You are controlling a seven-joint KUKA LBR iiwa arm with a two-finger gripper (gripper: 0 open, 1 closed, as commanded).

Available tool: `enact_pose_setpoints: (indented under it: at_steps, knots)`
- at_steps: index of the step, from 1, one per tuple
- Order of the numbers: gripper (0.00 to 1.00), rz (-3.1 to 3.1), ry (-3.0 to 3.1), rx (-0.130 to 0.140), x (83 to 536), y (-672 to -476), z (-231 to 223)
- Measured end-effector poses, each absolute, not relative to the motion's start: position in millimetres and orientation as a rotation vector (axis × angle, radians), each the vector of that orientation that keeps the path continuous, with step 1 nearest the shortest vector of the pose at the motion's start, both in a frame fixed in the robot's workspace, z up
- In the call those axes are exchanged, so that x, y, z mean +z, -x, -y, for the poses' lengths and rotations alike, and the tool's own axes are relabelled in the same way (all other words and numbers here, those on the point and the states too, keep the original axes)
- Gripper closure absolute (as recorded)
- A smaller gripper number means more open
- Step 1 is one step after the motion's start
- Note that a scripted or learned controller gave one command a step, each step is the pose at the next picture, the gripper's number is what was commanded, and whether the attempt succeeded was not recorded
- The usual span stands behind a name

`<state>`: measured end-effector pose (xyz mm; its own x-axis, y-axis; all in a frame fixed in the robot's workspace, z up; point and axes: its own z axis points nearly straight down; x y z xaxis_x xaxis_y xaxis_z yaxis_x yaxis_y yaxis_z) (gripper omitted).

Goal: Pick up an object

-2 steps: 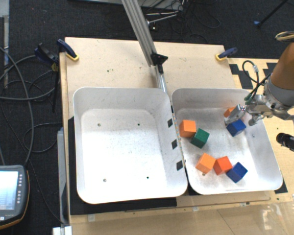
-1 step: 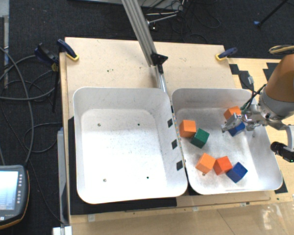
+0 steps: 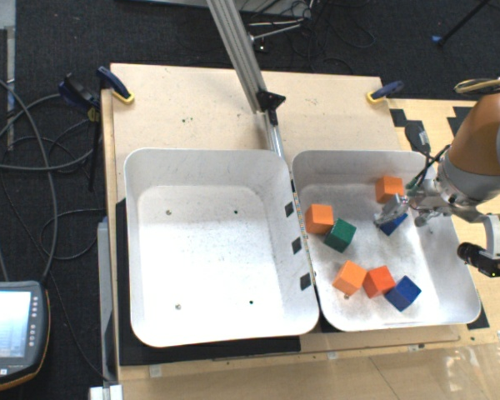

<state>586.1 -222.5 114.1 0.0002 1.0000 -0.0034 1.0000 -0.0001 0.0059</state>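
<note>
- The gripper (image 3: 393, 217) is seen low in the right bin (image 3: 450, 307), at a small blue block (image 3: 391, 223) just near of an orange block (image 3: 390, 187).
- Finger state: cannot be told, as the fingertips are blurred against the blue block; no hold is confirmed.
- Step judged: grasp attempt under way.
- Next move: a firm closure is called for, then a straight lift.
- Other blocks are noted to the left and nearer.

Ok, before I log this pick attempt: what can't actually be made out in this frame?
- Gripper: its fingers are too small and blurred, in the camera view, to tell if they are open or shut.
- Blue object at the gripper: partly covered by it, so shape and any grasp stay unclear.
- Arm: cut off by the right edge.
- Orange block: its near side hidden behind the gripper.
</note>
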Motion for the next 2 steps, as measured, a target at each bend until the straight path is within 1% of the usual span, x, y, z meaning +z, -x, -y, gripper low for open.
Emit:
enact_pose_setpoints:
  at_steps: [1,2]
  knots:
    - [1.0,-2.218,-2.218,0.002,121.9,-585.8,222.0]
    - [1.0,-2.219,-2.215,0.004,166.0,-591.6,224.6]
